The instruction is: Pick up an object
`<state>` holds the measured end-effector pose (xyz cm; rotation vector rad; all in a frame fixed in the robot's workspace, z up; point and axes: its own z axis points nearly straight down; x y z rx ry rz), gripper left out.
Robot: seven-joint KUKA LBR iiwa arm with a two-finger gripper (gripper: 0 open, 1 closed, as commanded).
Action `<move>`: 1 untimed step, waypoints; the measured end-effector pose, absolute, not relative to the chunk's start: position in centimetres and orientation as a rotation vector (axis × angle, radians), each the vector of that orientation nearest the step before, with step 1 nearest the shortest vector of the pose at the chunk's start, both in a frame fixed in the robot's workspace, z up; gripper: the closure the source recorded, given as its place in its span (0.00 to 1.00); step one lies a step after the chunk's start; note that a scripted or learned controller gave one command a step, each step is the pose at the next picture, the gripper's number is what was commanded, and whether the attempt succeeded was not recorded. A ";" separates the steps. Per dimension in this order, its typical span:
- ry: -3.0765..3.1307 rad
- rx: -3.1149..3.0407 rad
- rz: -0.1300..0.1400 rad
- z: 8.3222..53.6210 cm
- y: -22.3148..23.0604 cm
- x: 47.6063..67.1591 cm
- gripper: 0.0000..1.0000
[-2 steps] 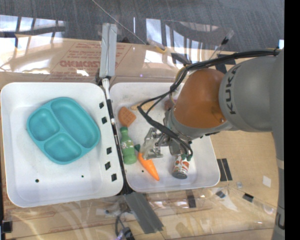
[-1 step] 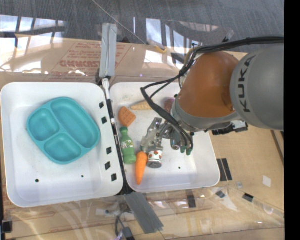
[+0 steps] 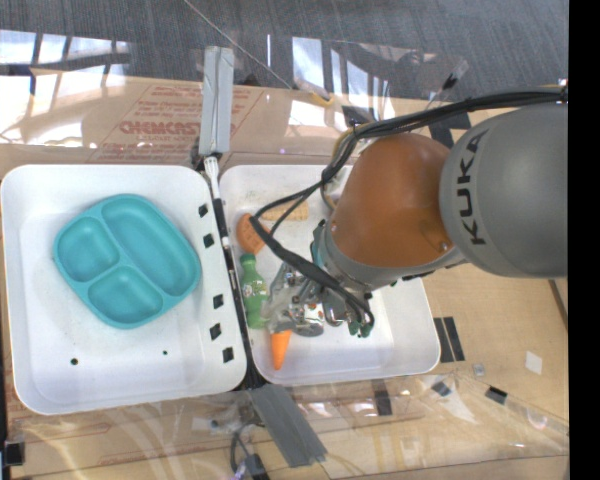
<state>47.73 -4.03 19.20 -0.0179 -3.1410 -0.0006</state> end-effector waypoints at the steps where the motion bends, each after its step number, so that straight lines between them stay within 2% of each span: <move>1: -3.136 0.252 0.000 21.8 -2.5 47.8 1.00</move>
